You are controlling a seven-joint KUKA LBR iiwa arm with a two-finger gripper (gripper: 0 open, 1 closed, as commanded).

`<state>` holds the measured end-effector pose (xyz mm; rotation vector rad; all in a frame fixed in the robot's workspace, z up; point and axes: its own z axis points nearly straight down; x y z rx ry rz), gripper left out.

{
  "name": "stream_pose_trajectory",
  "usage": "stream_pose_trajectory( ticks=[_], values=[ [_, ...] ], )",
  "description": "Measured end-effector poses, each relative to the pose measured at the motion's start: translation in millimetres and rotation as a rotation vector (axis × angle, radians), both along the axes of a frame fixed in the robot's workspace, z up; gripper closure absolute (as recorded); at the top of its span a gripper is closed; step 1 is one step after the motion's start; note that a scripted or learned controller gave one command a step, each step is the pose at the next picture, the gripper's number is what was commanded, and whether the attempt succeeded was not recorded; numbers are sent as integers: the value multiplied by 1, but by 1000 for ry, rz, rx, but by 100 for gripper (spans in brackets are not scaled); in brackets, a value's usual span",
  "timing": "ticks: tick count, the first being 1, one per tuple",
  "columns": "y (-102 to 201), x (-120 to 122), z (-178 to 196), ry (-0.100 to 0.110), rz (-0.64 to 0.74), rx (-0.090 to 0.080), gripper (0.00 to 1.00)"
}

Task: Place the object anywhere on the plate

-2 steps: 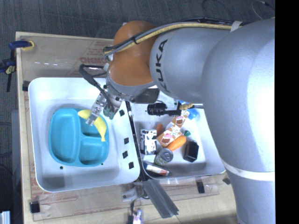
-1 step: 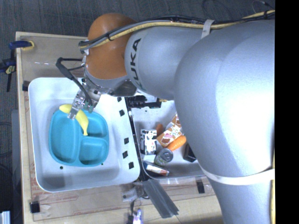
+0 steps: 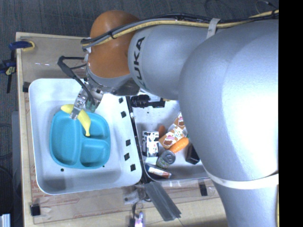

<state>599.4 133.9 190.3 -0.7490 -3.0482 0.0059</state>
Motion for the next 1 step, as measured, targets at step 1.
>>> stream_pose_trajectory(
  ticks=[1],
  values=[
    [0, 0, 0, 0, 0, 0, 0]
  ],
)
